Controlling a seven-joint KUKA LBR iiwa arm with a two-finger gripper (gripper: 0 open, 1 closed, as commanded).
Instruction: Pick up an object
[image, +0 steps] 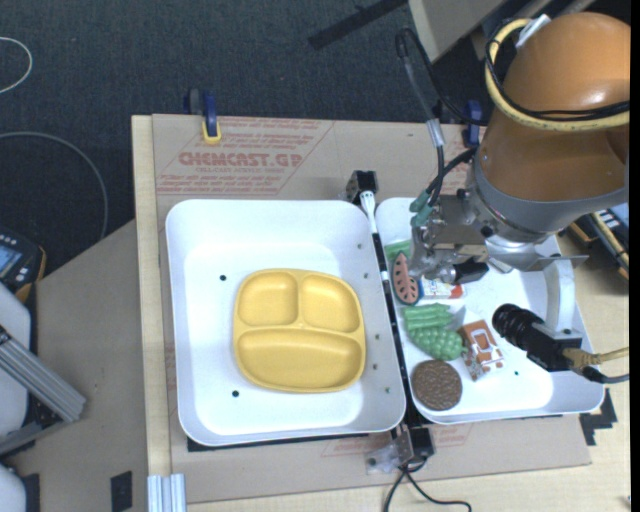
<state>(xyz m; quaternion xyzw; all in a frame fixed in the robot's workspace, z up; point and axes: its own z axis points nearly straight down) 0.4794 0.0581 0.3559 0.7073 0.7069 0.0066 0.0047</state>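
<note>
Camera view: end effector (437, 262) hanging low over right bin (560, 395) clutter by watermelon slice (405, 279) and green pea pods (433, 330); grip state unreadable, nothing visibly lifted, pick pending

The arm (555, 110) is cut off by the top and right edges, and its bulk hides the far right part of the right bin (520, 395). The gripper (437, 262) sits in shadow beneath the wrist, its fingers too indistinct to read. A small green item (397, 248) at the bin's far left is partly covered by it.
</note>
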